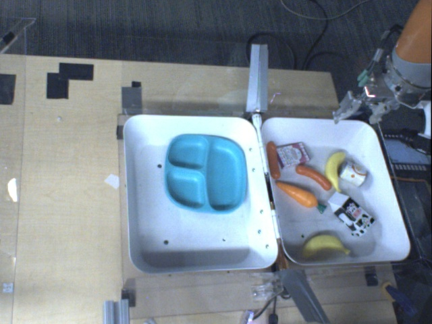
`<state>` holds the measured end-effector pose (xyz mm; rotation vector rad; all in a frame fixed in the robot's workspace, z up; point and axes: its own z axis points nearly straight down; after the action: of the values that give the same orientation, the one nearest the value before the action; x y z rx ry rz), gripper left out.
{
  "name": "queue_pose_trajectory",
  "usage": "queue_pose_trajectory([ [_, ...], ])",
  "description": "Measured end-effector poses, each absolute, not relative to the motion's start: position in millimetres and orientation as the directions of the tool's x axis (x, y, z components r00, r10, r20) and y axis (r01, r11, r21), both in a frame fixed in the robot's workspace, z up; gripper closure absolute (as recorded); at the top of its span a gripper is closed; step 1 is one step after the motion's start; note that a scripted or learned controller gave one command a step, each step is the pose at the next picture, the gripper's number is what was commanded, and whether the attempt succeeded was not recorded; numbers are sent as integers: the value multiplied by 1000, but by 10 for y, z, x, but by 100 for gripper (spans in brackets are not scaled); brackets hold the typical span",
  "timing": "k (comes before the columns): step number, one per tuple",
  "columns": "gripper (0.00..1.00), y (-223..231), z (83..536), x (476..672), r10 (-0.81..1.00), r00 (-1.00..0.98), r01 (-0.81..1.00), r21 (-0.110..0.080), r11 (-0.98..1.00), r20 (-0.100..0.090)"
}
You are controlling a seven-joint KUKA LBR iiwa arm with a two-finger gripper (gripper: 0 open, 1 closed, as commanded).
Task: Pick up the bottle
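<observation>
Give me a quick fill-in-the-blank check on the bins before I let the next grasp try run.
1. The blue tray lies in the ____ bin.
2. The gripper hangs above the right bin's far ____ corner.
3. The number of bananas in the right bin is ____.
4. The carrot lies just in front of a ____.

Missing words: left; right; two; sausage
</observation>
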<state>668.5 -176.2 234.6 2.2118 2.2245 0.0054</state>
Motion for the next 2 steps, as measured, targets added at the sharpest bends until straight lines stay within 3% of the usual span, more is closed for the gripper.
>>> queue_pose_trajectory([
  [1,0,-1189,1033,6744,988,-153,988,20,153,-6],
  [2,0,-862,1317,6707,1000,15,1000,8,-15,0],
])
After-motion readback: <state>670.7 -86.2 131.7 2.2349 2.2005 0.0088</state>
